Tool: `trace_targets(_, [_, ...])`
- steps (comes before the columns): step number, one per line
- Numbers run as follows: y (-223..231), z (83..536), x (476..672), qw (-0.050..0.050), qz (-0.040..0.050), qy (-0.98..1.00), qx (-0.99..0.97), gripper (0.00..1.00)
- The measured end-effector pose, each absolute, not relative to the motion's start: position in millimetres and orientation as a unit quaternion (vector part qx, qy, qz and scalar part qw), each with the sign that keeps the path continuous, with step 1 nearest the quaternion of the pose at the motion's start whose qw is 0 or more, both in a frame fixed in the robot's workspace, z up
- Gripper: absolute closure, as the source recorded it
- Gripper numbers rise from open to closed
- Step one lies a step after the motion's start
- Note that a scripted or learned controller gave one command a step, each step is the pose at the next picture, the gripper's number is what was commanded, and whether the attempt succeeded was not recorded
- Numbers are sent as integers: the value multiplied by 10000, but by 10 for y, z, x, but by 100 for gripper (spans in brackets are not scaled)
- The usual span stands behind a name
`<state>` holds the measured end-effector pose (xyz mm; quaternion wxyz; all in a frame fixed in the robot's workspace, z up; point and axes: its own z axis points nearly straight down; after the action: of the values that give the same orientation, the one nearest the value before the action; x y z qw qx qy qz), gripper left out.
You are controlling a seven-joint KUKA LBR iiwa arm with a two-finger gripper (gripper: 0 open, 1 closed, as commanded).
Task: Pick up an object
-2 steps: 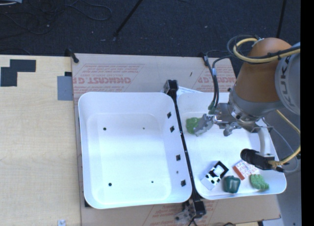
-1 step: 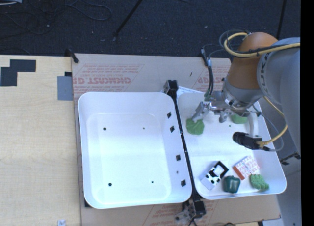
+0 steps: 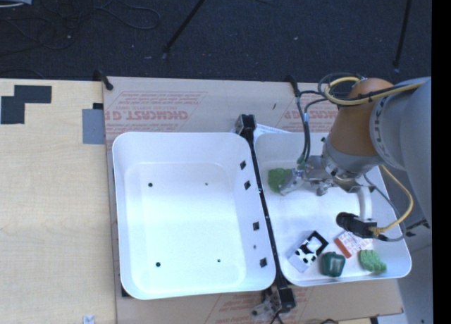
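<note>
Claw (image 3: 287,183) is sitting low in right shallow white bin (image 3: 394,263), right beside soft light-green lump (image 3: 277,177); can't tell its state.

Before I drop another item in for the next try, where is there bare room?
The left bin has an open floor from wall to wall. The right bin is crowded: a light green object by the gripper, and along its near edge a black-and-white block, a dark green object, a red-and-white packet and a green lump.
</note>
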<state>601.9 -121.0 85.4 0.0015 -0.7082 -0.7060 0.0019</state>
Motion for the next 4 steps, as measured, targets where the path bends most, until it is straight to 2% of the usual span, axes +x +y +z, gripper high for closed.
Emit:
trace_targets(1, [-1198, 972, 6029, 16, 14, -7060, -7082, 100])
trace_targets(2, [-1198, 969, 6028, 16, 14, -7056, -7086, 0])
trace_targets(3, [-983, 867, 5507, 29, 17, -7062, -7080, 0])
trace_targets(4, [-1624, 1379, 5312, -15, 11, -7050, -7092, 0])
